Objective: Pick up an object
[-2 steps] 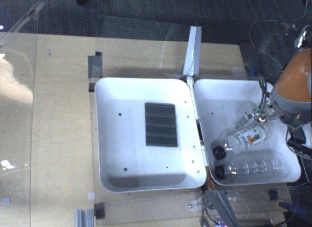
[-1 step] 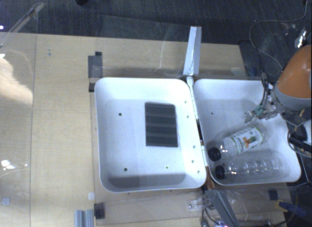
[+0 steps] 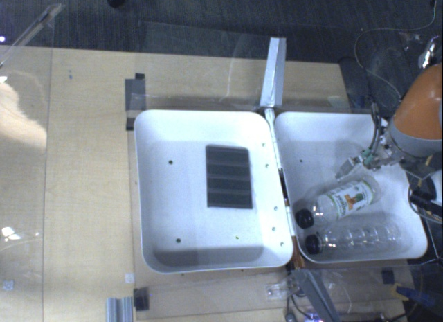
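Gripper (image 3: 365, 161) hangs over the right bin (image 3: 311, 130), just above the labelled bottle (image 3: 344, 201); whether it is open or closed cannot be told. A clear bottle (image 3: 353, 237) lies beside the first, both black caps pointing left. This looks like the approach, and next it must descend squarely over one bottle's body.

Single fixed camera, mounted above the surface (image 3: 76, 196), looking down at a slant from moderate height. Left bin (image 3: 156, 196) and right bin (image 3: 311, 133) both in frame, side by side. Arm (image 3: 419, 116) enters from view's right edge.
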Available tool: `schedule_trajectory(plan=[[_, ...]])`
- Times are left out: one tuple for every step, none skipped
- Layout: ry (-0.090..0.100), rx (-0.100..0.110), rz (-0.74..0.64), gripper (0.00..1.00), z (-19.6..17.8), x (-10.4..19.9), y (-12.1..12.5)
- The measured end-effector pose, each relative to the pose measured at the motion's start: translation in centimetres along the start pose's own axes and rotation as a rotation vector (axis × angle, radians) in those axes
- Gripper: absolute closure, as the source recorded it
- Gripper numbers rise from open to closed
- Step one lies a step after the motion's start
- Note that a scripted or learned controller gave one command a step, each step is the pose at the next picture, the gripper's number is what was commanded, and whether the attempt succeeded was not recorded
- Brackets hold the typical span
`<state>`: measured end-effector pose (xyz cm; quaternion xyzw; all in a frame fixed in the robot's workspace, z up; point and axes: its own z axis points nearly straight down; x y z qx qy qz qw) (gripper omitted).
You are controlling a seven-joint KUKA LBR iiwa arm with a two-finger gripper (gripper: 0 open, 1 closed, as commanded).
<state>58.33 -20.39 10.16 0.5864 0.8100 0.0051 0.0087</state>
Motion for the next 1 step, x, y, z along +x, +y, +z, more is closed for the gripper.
schedule_trajectory(plan=[[0.0, 0.004, -0.095, 0.0, 1.08, 1.53, -5.23]])
